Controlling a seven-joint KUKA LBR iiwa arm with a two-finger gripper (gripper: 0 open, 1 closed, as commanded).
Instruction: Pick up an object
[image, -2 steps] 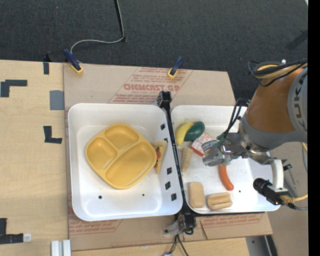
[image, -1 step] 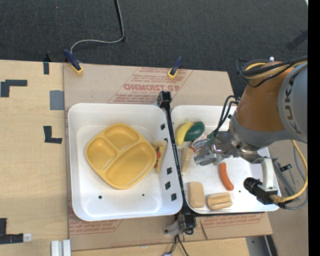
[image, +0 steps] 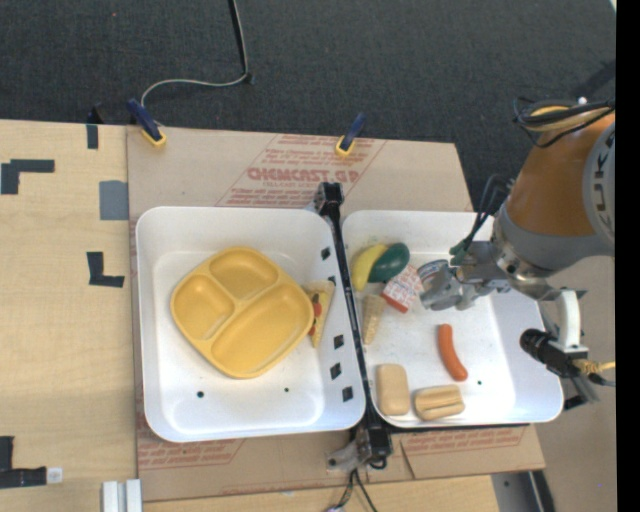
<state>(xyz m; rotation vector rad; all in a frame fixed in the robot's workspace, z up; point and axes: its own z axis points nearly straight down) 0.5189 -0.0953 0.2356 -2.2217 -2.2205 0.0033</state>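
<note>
Nearest us, two bread rolls (image: 415, 396) lie in the right bin (image: 520, 395). We judge the hot dog sausage (image: 451, 352) the easiest target: small, reddish-orange, lying apart. We should drop the pincer (image: 438, 284) straight across it. We cannot tell the pincer's state.

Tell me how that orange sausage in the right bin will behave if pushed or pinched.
The orange sausage looks round and smooth, so it will probably roll sideways when nudged. Glossy skin suggests it may slip from a pinch. It lies apart from the buns, so nothing blocks rolling.
</note>
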